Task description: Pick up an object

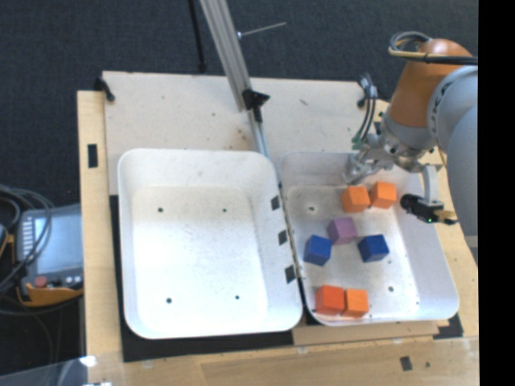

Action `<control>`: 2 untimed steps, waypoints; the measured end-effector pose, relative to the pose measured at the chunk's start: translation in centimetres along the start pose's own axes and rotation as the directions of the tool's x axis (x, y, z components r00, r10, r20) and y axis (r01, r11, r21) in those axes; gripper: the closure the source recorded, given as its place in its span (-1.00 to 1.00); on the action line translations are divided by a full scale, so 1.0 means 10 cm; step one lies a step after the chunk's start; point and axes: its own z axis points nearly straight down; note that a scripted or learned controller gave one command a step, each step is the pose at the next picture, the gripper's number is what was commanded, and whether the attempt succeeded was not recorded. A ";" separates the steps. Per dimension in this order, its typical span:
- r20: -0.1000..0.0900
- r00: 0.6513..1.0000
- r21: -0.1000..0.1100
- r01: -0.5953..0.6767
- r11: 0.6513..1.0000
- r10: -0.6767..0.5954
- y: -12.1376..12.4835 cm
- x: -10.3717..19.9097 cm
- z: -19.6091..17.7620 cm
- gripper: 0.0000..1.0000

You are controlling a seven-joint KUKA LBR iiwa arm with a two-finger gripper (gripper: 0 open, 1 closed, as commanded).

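camera view:
arm (426,95): grey, orange band above the wrist, comes in from the right, wrist over the far right part of the right bin.
gripper (360,170): low over the far edge of the right bin, just beyond the far orange pair. Nothing seen between the fingers.
jaws: can't tell, too small and cluttered by cables to read the gap.
right bin (434,296): shallow white, holds all seven blocks.
orange cube A (355,198): far part of the right bin, directly under or just beside the gripper tip; contact can't be judged.
orange cube B (384,194): touching or nearly touching cube A on its right side, toward the bin's right wall.
purple cube (343,230): mid bin, just nearer than the far orange pair.
blue cube left (318,249): mid bin, close to the left wall, just beside the purple cube.
blue cube right (373,248): mid bin, right of the purple cube, apart from the other blue one.
red-orange cube (330,298): near edge of the right bin, left one of the near pair.
orange cube C (356,301): touching the red-orange cube on its right, at the near edge.
left bin (133,240): shallow white, rims meet the right bin's along the middle.
bench (161,111): pale board under both bins, bare strip along the far edge.
metal strut (229,51): slants from the top down to the far end of the seam between the bins.
grey device (44,244): off the bench's left edge, with cables.
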 end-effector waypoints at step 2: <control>-0.005 1.000 0.000 0.004 1.000 -0.004 0.00 0.06 -0.92 1.00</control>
